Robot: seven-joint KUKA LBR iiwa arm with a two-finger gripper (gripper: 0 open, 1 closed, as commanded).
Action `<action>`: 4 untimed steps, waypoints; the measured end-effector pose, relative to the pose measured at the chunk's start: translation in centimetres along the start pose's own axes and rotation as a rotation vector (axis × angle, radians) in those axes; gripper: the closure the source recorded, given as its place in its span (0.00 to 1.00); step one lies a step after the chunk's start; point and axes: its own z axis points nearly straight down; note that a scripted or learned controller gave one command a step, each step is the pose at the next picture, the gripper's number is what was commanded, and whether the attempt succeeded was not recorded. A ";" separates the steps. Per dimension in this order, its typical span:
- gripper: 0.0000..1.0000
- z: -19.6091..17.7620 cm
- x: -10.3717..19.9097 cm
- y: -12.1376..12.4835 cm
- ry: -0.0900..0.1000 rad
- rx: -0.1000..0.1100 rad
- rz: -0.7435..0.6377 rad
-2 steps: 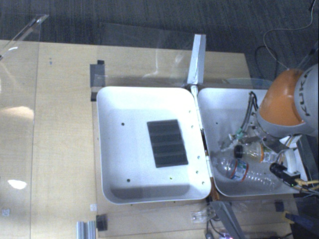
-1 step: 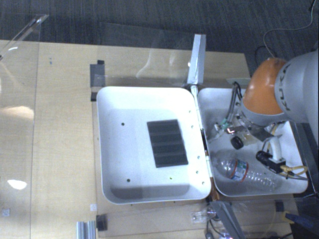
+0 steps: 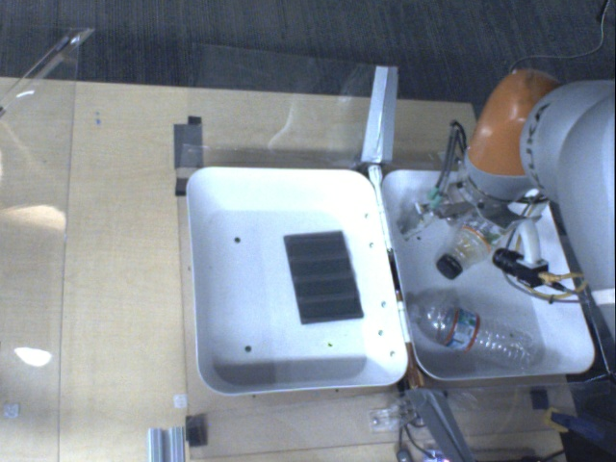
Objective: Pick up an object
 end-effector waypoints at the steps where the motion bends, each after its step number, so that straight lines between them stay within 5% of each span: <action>1: 0.00 -0.2 -3.6 -6.1 -0.002 0.000 0.007; 2: 0.00 -0.3 -2.0 -10.0 -0.003 -0.005 -0.135; 3: 0.00 -0.3 2.4 -9.1 -0.002 -0.005 -0.102; 4: 0.00 -0.1 1.2 -4.0 -0.001 -0.002 0.038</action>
